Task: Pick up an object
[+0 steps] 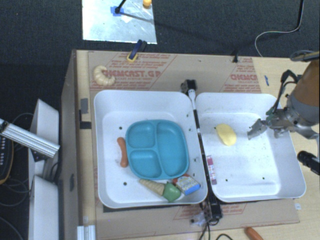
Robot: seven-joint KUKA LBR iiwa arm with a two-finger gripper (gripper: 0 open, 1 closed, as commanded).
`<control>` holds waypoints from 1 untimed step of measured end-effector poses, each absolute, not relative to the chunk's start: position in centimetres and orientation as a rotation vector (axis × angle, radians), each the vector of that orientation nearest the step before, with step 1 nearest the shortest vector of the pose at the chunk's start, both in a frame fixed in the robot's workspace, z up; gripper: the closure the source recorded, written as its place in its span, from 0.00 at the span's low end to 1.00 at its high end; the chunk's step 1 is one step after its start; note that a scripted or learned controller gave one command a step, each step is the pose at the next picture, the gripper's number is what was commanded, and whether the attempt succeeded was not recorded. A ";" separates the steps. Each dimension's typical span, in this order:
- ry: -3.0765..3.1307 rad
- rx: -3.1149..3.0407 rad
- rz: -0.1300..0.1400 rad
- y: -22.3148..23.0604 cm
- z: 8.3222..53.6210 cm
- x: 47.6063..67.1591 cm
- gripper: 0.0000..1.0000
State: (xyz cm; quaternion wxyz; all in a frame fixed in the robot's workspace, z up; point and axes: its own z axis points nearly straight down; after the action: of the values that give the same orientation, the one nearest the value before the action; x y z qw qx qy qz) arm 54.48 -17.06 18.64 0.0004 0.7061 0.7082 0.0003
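**Approach under way: the hand hangs in the right bin, beside the yellow piece**

The step in hand looks like the approach, with no grasp made yet. The grey arm with its orange band (pixel 306 91) reaches in from the right, and its two-finger hand (pixel 256 129) sits over the floor of the right shallow white bin (pixel 260 189). The dark fingertips point left toward the pale yellow rounded lump (pixel 226 134), which lies alone on the bin floor near the divider between the bins. The hand is near the lump but apart from it; bare white floor shows between them. Nothing sits between the fingers. Whether they stand apart or together I cannot tell at this size and slant.

The left shallow white bin (pixel 107 104) carries the rest: a blue divided plastic plate (pixel 157 149) in the middle, an orange sausage-shaped toy (pixel 122 152) just beside its left edge, and, by its lower right corner, a cream cone-shaped piece (pixel 151 185), a green block (pixel 171 192) and a small blue-and-red packet (pixel 189 185) crowded together.

As a judgement, the yellow lump is the likely target, being nearest and free of neighbours. The next move calls for shifting the hand leftward until the fingers straddle the lump, lowering close to the bin floor, closing, then lifting. The lump's rounded form may let it slip or roll aside if the fingers meet it off-centre.
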 end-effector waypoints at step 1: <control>2.225 2.217 0.003 -10.7 8.4 59.0 0.00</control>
State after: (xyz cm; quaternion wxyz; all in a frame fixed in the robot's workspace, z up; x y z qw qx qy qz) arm 58.98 -10.68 8.42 0.0005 0.7059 0.7083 0.0009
